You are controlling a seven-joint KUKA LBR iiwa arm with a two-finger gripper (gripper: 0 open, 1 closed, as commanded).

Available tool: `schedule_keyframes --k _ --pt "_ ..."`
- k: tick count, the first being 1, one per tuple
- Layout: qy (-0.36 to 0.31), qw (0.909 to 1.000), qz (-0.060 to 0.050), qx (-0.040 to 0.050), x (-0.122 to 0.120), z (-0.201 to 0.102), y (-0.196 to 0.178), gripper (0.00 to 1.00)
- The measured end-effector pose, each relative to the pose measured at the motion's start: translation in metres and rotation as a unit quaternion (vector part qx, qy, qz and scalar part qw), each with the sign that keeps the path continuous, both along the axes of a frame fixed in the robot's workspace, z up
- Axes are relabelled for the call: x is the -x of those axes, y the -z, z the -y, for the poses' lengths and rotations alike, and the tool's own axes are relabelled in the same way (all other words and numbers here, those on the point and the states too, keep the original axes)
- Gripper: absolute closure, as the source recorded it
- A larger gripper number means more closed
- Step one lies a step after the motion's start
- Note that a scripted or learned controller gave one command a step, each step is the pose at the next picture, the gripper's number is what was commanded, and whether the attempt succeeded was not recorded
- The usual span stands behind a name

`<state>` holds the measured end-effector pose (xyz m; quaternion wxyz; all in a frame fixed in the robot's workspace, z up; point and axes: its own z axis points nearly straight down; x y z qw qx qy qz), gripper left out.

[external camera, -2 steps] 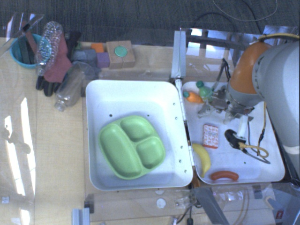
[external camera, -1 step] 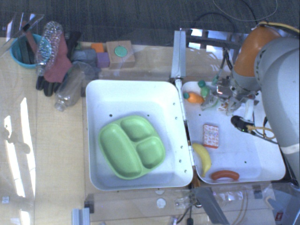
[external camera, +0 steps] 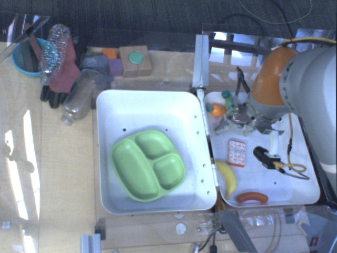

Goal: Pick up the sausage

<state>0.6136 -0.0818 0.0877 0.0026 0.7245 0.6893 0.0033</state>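
Observation:
The sausage [external camera: 251,197], reddish-brown and slightly curved, lies near the front edge of the right bin [external camera: 303,194]. My gripper [external camera: 238,121] hangs over the far part of the same bin, well behind the sausage and apart from it. Nothing shows between its tips. A small orange and green toy vegetable [external camera: 216,109] sits just to the gripper's left.
A yellow banana [external camera: 228,177] lies left of the sausage by the bin's left wall. A red-and-white packet [external camera: 237,152] lies mid-bin. The left bin [external camera: 113,194] holds a green divided plate [external camera: 148,164]. Blocks, a bottle and a glove lie on the bench behind.

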Motion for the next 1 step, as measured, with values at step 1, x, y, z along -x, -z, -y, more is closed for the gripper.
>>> schedule_keyframes --k 1 --pt "0.080 0.9966 -0.023 -0.0007 -0.0478 0.0084 0.0014 0.00"
